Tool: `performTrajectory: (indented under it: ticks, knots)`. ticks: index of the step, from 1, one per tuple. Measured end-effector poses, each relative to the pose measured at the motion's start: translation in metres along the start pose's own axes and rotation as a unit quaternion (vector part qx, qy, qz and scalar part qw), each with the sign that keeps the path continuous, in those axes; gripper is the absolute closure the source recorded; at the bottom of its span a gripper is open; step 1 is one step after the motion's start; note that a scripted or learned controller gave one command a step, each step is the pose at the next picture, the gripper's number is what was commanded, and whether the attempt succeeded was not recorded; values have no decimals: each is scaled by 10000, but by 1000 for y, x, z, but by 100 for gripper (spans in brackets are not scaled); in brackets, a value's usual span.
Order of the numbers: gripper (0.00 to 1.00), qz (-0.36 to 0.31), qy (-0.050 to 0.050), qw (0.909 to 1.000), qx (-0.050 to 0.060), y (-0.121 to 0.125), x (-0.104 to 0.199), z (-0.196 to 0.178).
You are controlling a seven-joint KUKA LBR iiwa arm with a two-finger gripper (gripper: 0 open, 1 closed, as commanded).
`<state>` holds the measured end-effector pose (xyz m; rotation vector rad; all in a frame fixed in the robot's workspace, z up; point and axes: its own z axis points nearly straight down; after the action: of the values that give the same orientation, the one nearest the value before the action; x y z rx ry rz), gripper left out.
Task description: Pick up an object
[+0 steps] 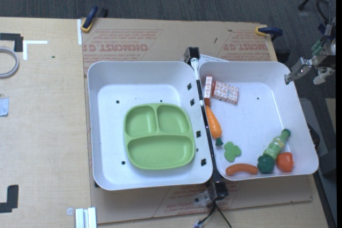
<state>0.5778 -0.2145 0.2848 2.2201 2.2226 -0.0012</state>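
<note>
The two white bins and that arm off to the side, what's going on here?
A robot arm is meant to pick something up. Its gripper hovers over the right bin's far right rim, holding nothing. That bin holds toy food: a carrot, a sausage, a bottle. The left bin holds a green plate.

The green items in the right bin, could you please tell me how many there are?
3: a bottle leaning near the right wall, a broccoli at its base, and a small leafy piece below the carrot.
</note>
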Motion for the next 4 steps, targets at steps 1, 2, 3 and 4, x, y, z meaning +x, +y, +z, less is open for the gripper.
performTrajectory:
  ticks: [1, 2, 3, 4]
  knots:
    - [0, -349, 3, 9994, 2, 7, 97, 156]
    - [0, 915, 4, 9958, 0, 37, 113, 192]
    - [100, 902, 0, 9959, -4, 37, 113, 182]
    - [0, 903, -1, 9959, 0, 37, 113, 183]
